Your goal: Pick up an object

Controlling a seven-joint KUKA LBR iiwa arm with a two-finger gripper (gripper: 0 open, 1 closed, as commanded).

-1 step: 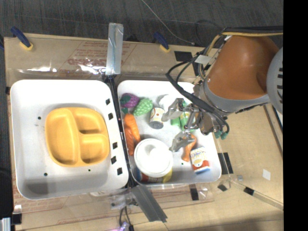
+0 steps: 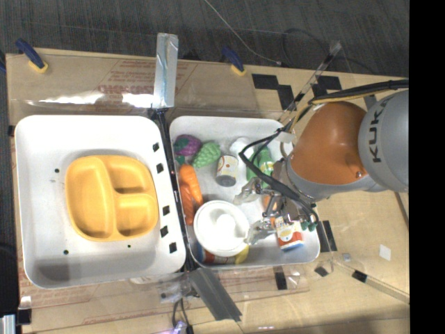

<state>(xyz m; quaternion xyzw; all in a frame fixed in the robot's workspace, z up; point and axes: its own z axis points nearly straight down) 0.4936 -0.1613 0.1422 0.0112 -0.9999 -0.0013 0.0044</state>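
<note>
My gripper [image 2: 251, 215] hangs low over the right bin [image 2: 208, 125], its grey wrist and orange band reaching in from the right. Its two metal fingers [image 2: 245, 195] stand apart, open, just beside the right rim of a white bowl [image 2: 220, 227], with nothing between them. Right of the gripper lies a small red, white and blue carton [image 2: 291, 237]. An orange carrot [image 2: 190, 192] lies along the bin's left wall. A small can [image 2: 227, 170], a green bottle [image 2: 265, 161], a green bunch [image 2: 206, 154] and purple grapes [image 2: 185, 145] sit further back.
The left bin [image 2: 35, 138] holds a yellow divided tray [image 2: 111, 195]. A yellow item [image 2: 241, 257] peeks from under the bowl. Black cables [image 2: 254, 148] loop from the wrist over the back of the right bin. Clamps and tape line the bench's far edge.
</note>
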